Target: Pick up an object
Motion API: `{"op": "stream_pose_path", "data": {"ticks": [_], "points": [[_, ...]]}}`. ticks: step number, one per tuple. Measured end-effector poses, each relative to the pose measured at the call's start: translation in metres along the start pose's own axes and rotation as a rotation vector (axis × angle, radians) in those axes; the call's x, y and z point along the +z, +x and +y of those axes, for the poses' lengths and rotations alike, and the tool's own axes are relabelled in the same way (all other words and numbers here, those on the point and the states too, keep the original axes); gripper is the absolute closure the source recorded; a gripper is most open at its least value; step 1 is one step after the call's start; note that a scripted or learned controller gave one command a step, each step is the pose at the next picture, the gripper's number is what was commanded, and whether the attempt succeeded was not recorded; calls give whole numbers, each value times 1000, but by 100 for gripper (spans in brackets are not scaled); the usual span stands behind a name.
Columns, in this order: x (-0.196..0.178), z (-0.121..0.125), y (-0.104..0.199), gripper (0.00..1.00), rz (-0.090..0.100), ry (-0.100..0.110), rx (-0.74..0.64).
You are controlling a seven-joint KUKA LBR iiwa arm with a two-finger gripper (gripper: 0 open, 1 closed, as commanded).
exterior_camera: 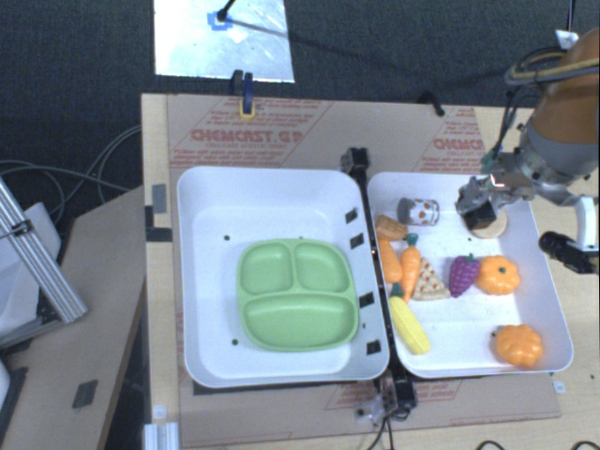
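Note:
The right bin (544, 279) holds toy foods: a yellow corn cob (409, 323), a carrot (411, 265), a pizza slice (430, 280), purple grapes (463, 274), two orange pumpkins (498, 276) (518, 343), an orange piece (390, 225) and a small grey can (418, 211). A tan round piece (491, 225) lies at the bin's far right corner. My gripper (479, 211) hangs over that corner, right above the tan piece and right of the can. Nothing shows between its fingers.
A green divided plate (298, 293) lies in the left bin (206, 214). Black clips run along the divider (367, 251) between the bins. A blue clamp (246, 90) sits at the bench's far edge. Cables trail at the left.

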State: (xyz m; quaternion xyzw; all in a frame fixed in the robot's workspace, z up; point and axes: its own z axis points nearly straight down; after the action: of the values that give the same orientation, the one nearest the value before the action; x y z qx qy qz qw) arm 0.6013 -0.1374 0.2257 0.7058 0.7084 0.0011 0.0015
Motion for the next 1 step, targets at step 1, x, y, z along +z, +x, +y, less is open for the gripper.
{"op": "stream_pose_path", "data": {"ticks": [1], "points": [[4, -29, 42, 100, 2, 4, -3]]}}
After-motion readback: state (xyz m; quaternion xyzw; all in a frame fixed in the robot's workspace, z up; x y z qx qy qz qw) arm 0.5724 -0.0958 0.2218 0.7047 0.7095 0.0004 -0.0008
